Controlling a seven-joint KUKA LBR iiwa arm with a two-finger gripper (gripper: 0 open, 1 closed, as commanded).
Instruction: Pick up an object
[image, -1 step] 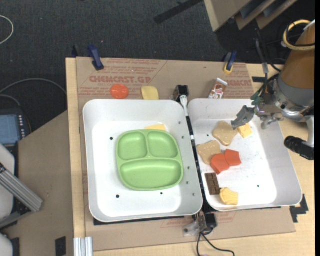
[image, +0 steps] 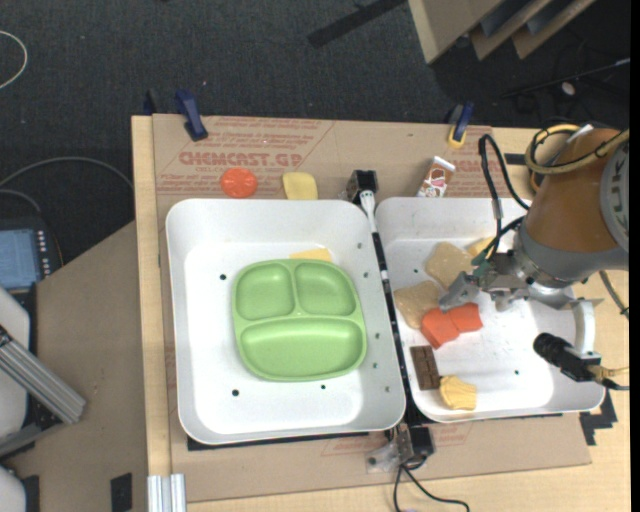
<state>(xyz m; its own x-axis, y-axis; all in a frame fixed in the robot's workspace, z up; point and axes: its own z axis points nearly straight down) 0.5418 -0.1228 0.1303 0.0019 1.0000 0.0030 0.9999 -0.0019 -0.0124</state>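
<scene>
My gripper (image: 472, 289) is low over the middle of the right bin (image: 520, 400), under the grey arm with its orange band (image: 570, 215). Just below it, at its front-left, lies a red-orange block (image: 452, 324). A tan round piece (image: 445, 262) sits just behind the gripper and a tan flat piece (image: 415, 300) to its left. A brown bar (image: 425, 367) and a yellow lump (image: 458, 392) lie near the bin's front left corner. Nothing shows as held.
The left bin (image: 200, 300) holds a green divided plate (image: 297, 320) with a yellow slice (image: 310, 255) behind it. Behind the bins lie an orange disc (image: 238, 182), a yellow block (image: 299, 186), a black item (image: 362, 183) and a small carton (image: 436, 178).
</scene>
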